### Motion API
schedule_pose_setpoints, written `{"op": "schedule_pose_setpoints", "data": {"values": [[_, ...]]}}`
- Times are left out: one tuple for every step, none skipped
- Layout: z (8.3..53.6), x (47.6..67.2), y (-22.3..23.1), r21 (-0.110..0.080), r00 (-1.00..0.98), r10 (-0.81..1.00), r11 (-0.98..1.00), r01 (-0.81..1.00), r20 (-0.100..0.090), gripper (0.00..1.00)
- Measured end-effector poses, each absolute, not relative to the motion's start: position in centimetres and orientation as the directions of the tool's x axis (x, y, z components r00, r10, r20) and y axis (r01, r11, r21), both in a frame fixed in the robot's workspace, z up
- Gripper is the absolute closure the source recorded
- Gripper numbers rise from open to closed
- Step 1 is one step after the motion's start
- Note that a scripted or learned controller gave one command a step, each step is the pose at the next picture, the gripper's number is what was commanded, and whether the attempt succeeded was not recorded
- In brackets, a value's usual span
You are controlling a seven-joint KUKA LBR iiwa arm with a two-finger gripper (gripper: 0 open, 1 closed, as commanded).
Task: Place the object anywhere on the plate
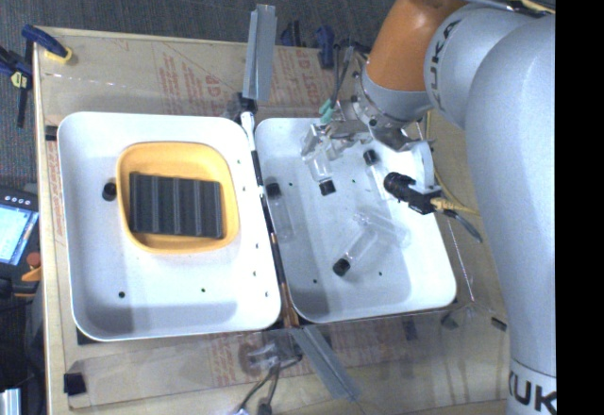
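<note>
A grey robot arm with an orange band reaches in from the right over a tabletop (142,55) that carries two shallow white bins side by side. The gripper (326,141) hangs over the far part of the right bin (429,286). Glare and clutter blur it, so whether the fingers are open or closed cannot be told, and nothing can be seen held between them.

The likely object, a clear plastic bottle (363,239) with a dark cap, lies on its side on the right bin's floor, nearer the camera than the fingers and a little toward the arm's side, apart from them. Small dark bits dot the floor between.

The plate (137,158), yellow-rimmed with a dark ribbed insert, sits in the left bin (94,309), well across the divider from the fingers on the side away from the arm.

Judging from this, the step in hand is the pick-up. To do it well, the fingers should centre over the bottle's body, turn so they close across its narrow width rather than along its length, and descend close to the floor; the smooth round plastic could roll or slip. Then lift high enough to clear both bin walls before crossing to the plate.
</note>
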State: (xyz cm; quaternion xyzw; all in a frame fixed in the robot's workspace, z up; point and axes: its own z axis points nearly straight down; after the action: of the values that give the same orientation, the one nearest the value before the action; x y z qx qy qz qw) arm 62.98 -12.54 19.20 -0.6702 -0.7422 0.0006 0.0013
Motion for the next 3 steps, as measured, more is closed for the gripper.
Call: {"op": "schedule_pose_setpoints", "data": {"values": [[26.5,63.5,-6.8,-0.001,-0.232,0.973,0.232,0.973,0.000,1.00],[20.8,62.1,-4.7,-0.004,-0.554,0.833,0.554,0.833,0.002,1.00],[19.2,61.4,-3.4,-0.003,-0.606,0.795,0.606,0.795,0.002,1.00]]}}
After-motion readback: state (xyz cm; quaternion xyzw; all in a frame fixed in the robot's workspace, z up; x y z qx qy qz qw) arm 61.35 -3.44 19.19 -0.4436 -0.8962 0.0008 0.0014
